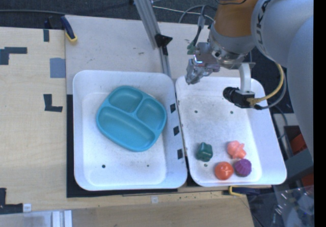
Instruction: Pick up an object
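Several small toys lie at the near end of the right bin [214, 114]: a dark green piece [205, 152], a pink one [236, 149], an orange-red ball [223, 170] and a purple one [243, 168]. My gripper [194, 76] hangs over the far left corner of that bin, well away from the toys. Nothing shows between its fingers.
A blue divided plate [132, 117] lies in the left bin [86, 134]. A slanted metal pole [147, 14] rises behind the bins near the gripper. A black cable connector [237, 96] hangs from the arm over the right bin's far side.
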You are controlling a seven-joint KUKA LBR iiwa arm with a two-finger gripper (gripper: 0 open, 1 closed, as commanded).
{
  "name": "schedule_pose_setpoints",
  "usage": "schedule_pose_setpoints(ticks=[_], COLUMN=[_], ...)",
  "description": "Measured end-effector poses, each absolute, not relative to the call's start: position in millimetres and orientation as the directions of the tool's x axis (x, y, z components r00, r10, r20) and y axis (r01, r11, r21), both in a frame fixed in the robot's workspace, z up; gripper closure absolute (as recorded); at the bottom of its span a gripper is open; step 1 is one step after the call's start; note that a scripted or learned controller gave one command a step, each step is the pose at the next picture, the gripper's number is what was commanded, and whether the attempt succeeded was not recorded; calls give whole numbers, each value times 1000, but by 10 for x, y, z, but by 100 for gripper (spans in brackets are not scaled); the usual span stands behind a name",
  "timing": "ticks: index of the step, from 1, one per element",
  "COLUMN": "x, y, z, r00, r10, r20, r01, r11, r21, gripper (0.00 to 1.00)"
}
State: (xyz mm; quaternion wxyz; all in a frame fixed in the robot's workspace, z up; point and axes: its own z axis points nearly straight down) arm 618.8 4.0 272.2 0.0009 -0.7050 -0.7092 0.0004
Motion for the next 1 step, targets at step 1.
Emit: schedule_pose_setpoints(ticks=[1], x=[6231], y=[538], z=[2615], r00=[-6], r10=[1000], r20=[1], r01=[1000], r11=[6], r21=[-3], gripper=[100])
